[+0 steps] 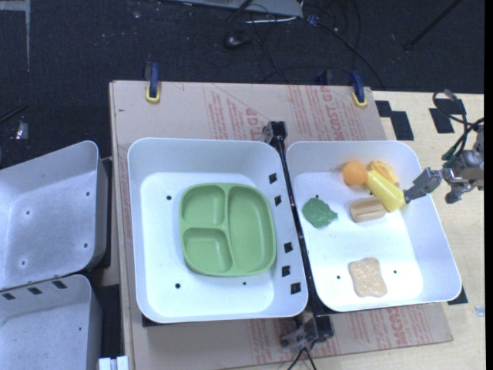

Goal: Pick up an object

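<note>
Green divided tray (228,230) in left bin (146,206). Gripper (451,177) at right bin (439,237) rim, nr yellow item (384,190); grip state: cannot tell, nothing seen held.

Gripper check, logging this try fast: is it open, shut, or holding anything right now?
Gripper: cannot be told; it sits at the right bin's right rim, with nothing visibly held.

A robotics lab or test bench is shown. Two white bins (206,156) are set side by side on a board (231,102) that is held down by clamps (153,83). Loose cables (339,29) are trailed over dark carpet (62,45) behind. Black tape marks (400,122) are stuck to the bench, and toy food (368,276) is laid out in one bin.
</note>
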### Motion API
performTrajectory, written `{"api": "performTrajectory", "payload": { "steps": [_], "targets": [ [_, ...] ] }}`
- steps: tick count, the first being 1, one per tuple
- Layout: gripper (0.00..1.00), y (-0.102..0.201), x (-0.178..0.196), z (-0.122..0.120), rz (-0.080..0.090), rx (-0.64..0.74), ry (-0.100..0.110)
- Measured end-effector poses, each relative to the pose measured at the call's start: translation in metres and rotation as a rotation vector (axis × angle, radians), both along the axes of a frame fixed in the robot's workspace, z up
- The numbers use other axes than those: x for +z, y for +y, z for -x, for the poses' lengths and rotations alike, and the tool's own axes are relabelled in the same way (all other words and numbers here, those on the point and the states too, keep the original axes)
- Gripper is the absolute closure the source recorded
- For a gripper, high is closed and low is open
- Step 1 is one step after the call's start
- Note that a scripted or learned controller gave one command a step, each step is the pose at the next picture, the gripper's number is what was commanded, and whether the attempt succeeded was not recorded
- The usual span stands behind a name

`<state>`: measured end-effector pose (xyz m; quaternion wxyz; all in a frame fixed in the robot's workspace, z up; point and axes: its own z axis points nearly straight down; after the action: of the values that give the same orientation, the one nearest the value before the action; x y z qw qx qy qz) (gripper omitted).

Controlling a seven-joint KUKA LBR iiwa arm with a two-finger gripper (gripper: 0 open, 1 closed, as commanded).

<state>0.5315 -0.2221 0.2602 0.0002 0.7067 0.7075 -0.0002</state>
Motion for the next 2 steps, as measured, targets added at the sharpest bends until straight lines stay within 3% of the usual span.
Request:
{"api": "performTrajectory", "payload": {
  "steps": [1,2],
  "targets": [
    [0.00,0.001,-0.058,0.010,-0.002,-0.003,0.006],
    [0.00,0.002,-0.116,0.002,-0.002,-0.001,0.005]
  ]
}}
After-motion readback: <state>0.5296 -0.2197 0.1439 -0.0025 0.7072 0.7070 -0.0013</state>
